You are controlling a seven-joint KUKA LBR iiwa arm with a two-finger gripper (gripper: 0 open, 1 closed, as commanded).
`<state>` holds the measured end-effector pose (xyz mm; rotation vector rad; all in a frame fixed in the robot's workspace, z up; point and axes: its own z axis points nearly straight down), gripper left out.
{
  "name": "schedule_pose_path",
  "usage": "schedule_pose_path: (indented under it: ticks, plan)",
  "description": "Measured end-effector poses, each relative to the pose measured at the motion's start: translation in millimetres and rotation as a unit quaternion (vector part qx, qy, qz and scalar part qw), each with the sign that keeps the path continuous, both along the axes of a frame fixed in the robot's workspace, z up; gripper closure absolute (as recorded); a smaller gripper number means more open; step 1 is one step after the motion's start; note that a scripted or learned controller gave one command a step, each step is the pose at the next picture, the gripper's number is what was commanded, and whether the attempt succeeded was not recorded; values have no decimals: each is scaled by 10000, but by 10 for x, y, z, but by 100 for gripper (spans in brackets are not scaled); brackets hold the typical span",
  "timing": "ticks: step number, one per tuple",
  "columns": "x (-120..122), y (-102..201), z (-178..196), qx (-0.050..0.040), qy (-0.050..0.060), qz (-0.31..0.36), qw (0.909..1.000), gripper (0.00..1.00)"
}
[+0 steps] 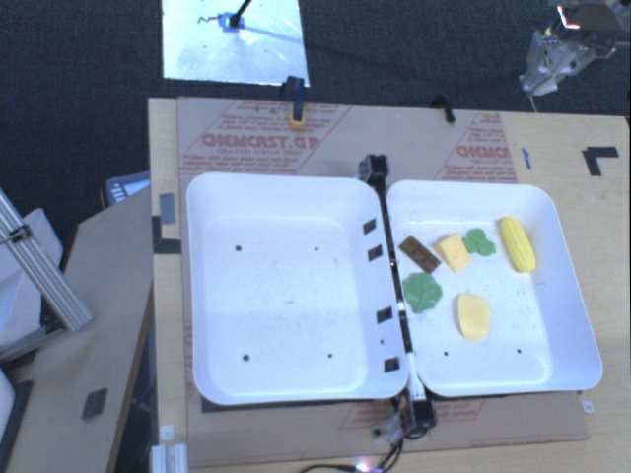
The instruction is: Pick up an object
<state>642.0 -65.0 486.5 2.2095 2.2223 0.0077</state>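
Note:
The right bin [572, 353] holds several small objects. A brown bar [418, 253] lies near its left wall, beside a yellow block [454, 251] and a small green piece [480, 241]. A yellow corn cob [518, 243] lies further right. A larger green leafy piece [422, 292] and a pale yellow oval [473, 316] sit nearer the front. My gripper [554, 62] hangs at the top right, high above the bench and well beyond the right bin's far edge, with nothing seen in it.
The left bin [286, 294] sits beside the right one, joined by a black clipped divider [389, 284]. A shiny square plate [233, 26] lies beyond the bench at the back left. An aluminium rail [35, 264] slants in at the left edge.

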Motion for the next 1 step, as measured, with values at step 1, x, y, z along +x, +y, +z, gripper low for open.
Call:
schedule_pose_path:
  ticks: [1]
  plan:
    - [-507, -87, -1300, 17, 100, -34, 9999, 100]
